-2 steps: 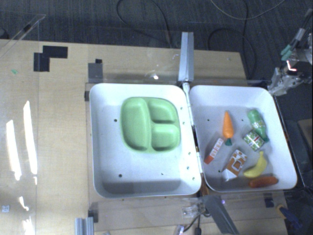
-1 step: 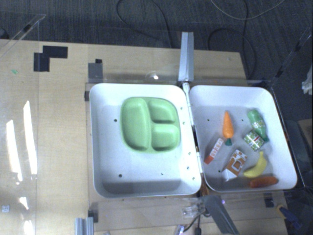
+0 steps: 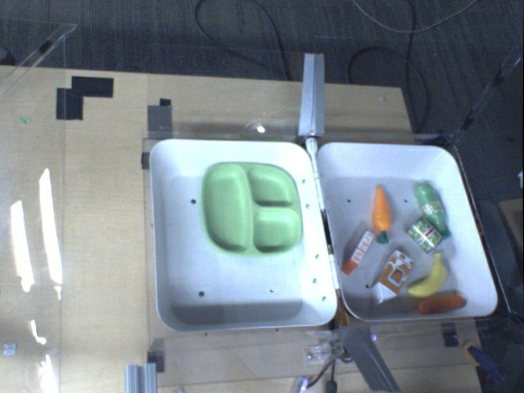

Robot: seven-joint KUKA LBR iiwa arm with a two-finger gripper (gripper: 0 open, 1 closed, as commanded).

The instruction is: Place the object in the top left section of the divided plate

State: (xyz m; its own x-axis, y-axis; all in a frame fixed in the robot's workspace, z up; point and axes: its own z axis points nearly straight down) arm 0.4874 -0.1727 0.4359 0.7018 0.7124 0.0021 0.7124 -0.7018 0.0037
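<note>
A light green divided plate (image 3: 250,207) lies in the left white bin (image 3: 176,244). It has one long section on its left and two smaller sections on its right, all bare. The right white bin (image 3: 458,178) holds the loose objects: an orange carrot (image 3: 381,209), a red and white tube (image 3: 360,250), an orange and white carton (image 3: 393,273), a yellow banana (image 3: 431,277), a red sausage (image 3: 440,304), a green can (image 3: 426,234) and a green bottle (image 3: 428,199).
A grey metal post (image 3: 312,97) stands behind the seam between the two bins. Black cables (image 3: 246,23) lie on the dark floor beyond the wooden bench (image 3: 74,219). Metal brackets (image 3: 352,359) sit at the bench's front edge.
</note>
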